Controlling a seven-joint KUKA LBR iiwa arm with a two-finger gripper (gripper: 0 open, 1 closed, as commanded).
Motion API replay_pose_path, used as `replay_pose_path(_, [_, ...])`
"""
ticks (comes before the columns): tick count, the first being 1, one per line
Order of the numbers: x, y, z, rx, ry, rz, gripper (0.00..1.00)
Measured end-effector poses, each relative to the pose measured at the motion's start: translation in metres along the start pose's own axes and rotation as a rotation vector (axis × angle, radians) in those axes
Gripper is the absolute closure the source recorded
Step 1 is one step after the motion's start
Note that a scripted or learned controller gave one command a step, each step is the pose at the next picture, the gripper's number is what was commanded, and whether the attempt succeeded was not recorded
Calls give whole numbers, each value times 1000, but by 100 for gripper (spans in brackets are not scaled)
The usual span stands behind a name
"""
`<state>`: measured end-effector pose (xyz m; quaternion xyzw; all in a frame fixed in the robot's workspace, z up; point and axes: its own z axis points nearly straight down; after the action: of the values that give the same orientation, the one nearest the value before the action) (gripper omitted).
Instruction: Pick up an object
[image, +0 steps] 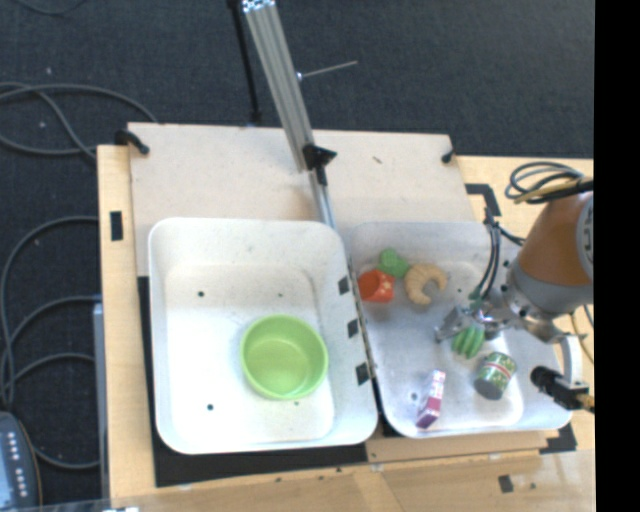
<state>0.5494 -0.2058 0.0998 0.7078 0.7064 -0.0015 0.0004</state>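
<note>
Your claw (462, 326) is down in the right bin (400, 240).
It sits at a green toy (467, 342) near the bin's right edge; grip unclear, nothing lifted yet.

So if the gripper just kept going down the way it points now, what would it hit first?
Most likely the green object lying right under the gripper in the right bin. Depth is hard to judge from above; it may already be touching it.

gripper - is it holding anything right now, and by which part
Cannot be told: the gripper sits right over the green object in the right bin, but no grasp is visible.
</note>
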Motion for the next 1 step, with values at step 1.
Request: replay_pose_path(1, [-1, 1, -12, -5, 0, 3, 100])
